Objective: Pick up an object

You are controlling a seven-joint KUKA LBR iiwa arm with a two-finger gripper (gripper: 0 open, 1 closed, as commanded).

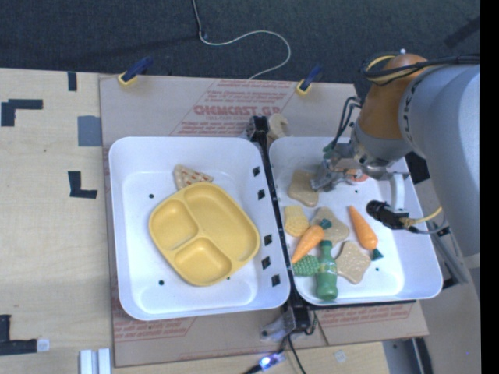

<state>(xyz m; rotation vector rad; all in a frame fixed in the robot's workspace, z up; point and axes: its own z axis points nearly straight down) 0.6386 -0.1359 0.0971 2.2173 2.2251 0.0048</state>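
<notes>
Over the right bin (pixel 421 287), the grey arm (pixel 444 131) comes in from the right edge, its orange band (pixel 382 107) above the wrist, and bends down so the tool (pixel 334 174) sits low at the bin's far part, just beside a tan cracker-shaped piece (pixel 302 187). Whether the tool is clenched or released I cannot tell.

From the left: the left bin (pixel 129 209) carries a yellow divided plate (pixel 204 232) with a waffle-patterned wedge (pixel 187 176) touching its far rim, and bare white floor along the walls. In the right bin the toys crowd the near middle: a small carrot (pixel 308 242), a green bottle (pixel 326 273), a second carrot (pixel 362 226). Both bins rest on cardboard (pixel 226 107) over a pale wooden surface (pixel 47 240); dark carpet (pixel 93 22) lies beyond, with a thin cable (pixel 242 37) across it.
</notes>
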